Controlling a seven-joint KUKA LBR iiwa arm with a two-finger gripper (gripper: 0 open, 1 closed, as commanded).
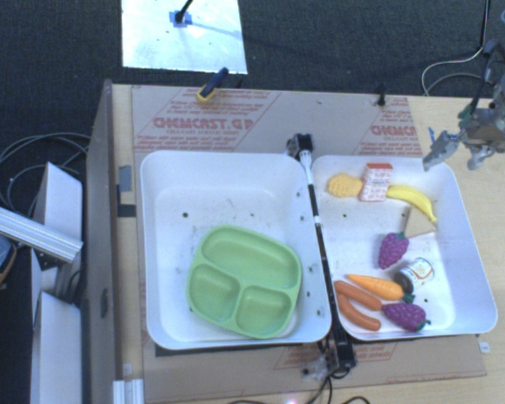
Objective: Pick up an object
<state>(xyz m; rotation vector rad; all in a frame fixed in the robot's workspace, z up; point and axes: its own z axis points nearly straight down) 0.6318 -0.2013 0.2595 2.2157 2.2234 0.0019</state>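
Note:
My gripper (456, 154) hangs at the far right, above the back right corner of the right bin (463, 217). Its two fingers are spread apart with nothing between them. In the right bin lie a yellow banana (412, 200), a red-and-white carton (376, 182), a yellow corn piece (344, 186), two purple grape bunches (392, 248) (404, 315), an orange carrot (374, 287), a reddish sausage (357, 311) and a small white jar (417, 271). The banana is the object closest to the gripper, lower and to its left.
The left bin (164, 192) holds a green divided plate (245, 281). A black-and-white divider bar (311, 200) runs between the bins. A cardboard sheet (236, 116) lies under the bins, with a yellow-tipped tool (210, 86) at its back edge. Cables hang at the upper right.

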